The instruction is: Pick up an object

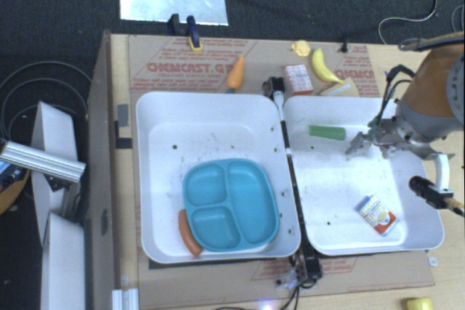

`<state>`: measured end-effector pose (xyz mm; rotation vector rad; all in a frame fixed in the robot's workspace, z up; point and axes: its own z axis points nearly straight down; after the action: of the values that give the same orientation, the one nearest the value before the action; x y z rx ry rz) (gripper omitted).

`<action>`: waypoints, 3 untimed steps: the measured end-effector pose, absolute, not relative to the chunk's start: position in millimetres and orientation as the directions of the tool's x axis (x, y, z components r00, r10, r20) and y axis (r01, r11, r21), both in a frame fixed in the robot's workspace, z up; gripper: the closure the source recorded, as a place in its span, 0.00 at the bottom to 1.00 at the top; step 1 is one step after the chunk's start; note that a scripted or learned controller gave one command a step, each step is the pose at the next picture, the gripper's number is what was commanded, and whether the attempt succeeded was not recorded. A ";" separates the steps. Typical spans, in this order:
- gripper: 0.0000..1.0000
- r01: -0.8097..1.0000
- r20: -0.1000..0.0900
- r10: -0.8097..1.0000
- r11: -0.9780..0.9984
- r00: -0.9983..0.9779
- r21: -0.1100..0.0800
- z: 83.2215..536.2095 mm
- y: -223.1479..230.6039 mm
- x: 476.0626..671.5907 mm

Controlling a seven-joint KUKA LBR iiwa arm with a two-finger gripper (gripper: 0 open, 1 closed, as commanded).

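Observation:
My gripper (pixel 361 144) hangs over the back of the right bin (pixel 436 229), open, with nothing between its fingers. A flat green block (pixel 327 132) lies just to its left on the bin floor, apart from it. Toward the front of the same bin rests a small white, red and yellow carton (pixel 376 215). The left bin (pixel 156 127) holds a blue divided plate (pixel 229 204) and an orange sausage (pixel 189 232) at the plate's front left edge.
Behind the bins, on the cardboard, lie a carrot (pixel 235 73), a banana (pixel 323 66), a small pink box (pixel 298 78) and a yellow clamp (pixel 193 33). The grey arm with its orange band (pixel 436 87) covers the right bin's back right corner.

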<state>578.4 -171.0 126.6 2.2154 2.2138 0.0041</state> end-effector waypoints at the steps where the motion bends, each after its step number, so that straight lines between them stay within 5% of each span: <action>1: 0.00 1.000 0.001 1.000 0.010 -0.010 0.004 125.2 -102.7 601.0; 2: 0.00 1.000 0.000 1.000 0.006 -0.006 0.001 141.1 -92.2 584.9; 3: 0.00 1.000 -0.003 1.000 0.008 -0.008 0.007 84.7 -88.9 655.9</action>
<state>655.9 -88.9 84.7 2.2081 2.2254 0.0048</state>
